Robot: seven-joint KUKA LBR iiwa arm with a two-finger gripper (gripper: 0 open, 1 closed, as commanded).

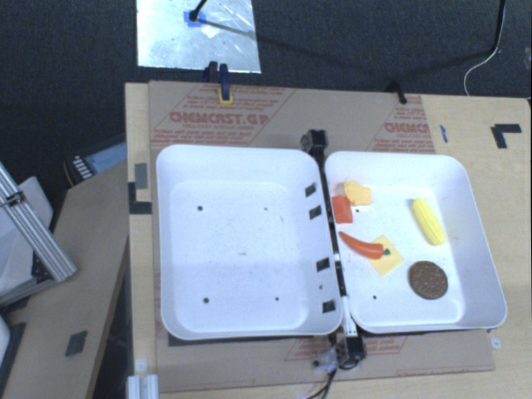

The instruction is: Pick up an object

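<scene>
Two shallow white bins are sitting side by side on the bench, and all the action is waiting in the right bin point(478, 223). A yellow corn cob point(429, 221) is lying at a slant toward that bin's right side, well apart from the rest. Just below it, near the front right corner, a round brown cookie point(428, 280) is lying flat. Over by the divider, a red-orange block point(342, 209) is sitting close to the left wall, with a pale yellow-orange chunk point(358, 193) touching or nearly touching it at the upper right; which, I cannot tell. Below those, an orange-red chili pepper point(364, 244) is stretching across the bin floor, its right end resting on a flat yellow cheese slice point(385, 256) that is lying as a diamond.

The left bin point(179, 223) is showing its white floor with a few small dark dots. Black clips point(316, 213) are running down the seam between the bins. Behind them, a cardboard sheet point(274, 115) with red lettering is covering the bench, and a shiny foil square point(198, 22) is lying farther back on the dark floor.

As for the gripper, its state is something I cannot tell from this angle.
</scene>
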